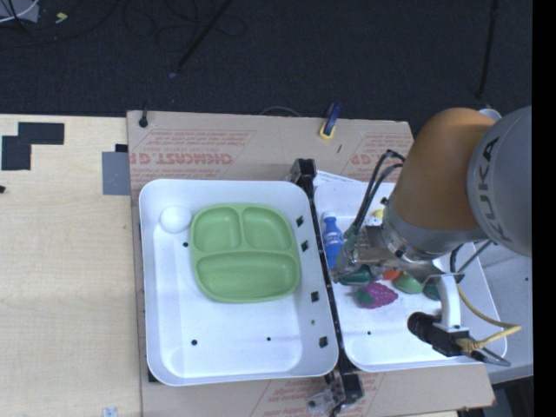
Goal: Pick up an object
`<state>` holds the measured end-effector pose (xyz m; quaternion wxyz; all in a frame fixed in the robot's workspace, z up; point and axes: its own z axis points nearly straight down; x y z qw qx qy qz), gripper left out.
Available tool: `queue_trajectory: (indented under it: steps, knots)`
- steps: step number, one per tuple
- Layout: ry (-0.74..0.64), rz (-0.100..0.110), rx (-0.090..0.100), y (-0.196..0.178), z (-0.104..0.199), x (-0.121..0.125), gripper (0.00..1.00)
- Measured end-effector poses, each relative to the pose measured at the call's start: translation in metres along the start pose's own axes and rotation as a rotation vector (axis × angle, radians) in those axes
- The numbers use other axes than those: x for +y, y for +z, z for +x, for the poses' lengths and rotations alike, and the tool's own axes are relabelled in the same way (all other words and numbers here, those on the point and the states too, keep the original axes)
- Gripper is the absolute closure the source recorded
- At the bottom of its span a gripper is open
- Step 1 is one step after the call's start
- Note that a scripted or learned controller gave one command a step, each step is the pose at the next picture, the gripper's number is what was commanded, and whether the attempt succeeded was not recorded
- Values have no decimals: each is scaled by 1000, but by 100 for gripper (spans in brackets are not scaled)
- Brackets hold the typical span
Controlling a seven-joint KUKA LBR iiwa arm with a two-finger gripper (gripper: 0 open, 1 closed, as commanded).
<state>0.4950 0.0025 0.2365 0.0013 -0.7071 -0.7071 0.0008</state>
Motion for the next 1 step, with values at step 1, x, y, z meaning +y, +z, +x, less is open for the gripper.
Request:
queue_trajectory:
  steps: [1]
  knots:
    - [2, 2, -1, 17, 0, 11, 100]
